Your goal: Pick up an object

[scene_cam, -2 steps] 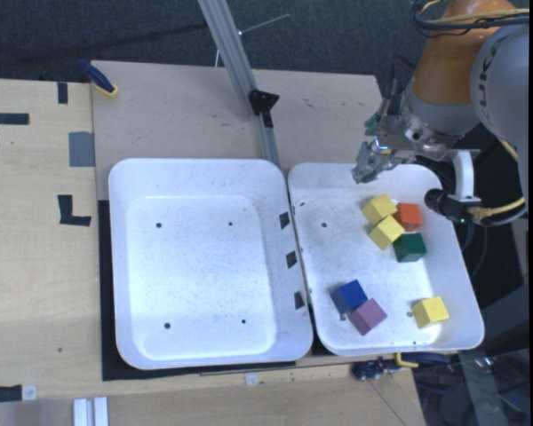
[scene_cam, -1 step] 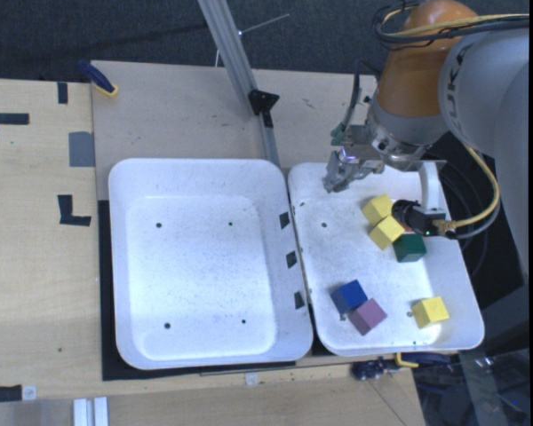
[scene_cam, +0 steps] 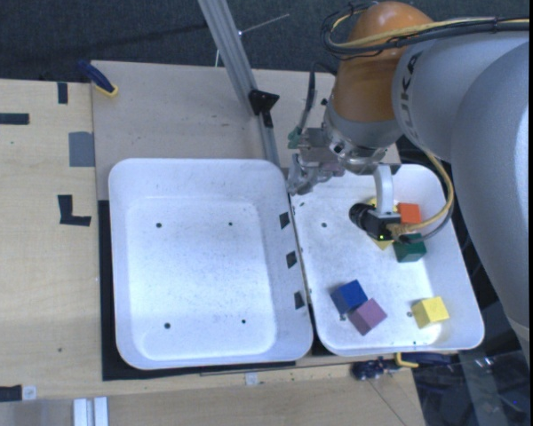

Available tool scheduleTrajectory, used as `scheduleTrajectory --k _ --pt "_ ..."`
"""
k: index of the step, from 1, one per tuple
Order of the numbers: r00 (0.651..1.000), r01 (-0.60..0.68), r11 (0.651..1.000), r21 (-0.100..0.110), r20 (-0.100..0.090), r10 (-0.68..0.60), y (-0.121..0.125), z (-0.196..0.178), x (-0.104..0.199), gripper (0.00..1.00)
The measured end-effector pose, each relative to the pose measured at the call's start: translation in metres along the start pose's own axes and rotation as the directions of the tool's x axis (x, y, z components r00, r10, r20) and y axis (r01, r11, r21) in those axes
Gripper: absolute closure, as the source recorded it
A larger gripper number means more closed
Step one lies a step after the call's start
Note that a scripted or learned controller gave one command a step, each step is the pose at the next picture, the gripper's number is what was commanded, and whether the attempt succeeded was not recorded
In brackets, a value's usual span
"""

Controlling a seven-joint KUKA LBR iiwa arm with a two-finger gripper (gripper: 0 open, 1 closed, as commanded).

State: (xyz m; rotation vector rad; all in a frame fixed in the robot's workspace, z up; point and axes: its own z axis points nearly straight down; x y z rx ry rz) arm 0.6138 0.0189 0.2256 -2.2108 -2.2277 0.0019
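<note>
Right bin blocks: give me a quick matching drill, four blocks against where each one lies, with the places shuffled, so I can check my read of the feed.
Blocks:
1. blue block
2. yellow block
3. orange block
4. green block

Places:
A. by the lower right corner of the right bin
B. highest of the blocks in the picture
C. touching the purple block
D. just below the orange block

Pairs: 1-C, 2-A, 3-B, 4-D.
</note>
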Motion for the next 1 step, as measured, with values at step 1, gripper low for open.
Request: scheduleTrajectory --k 1 --pt "1.000 0.001 1.000 0.000 -0.001 -0.001 -0.0122 -0.0013 0.0603 1.00"
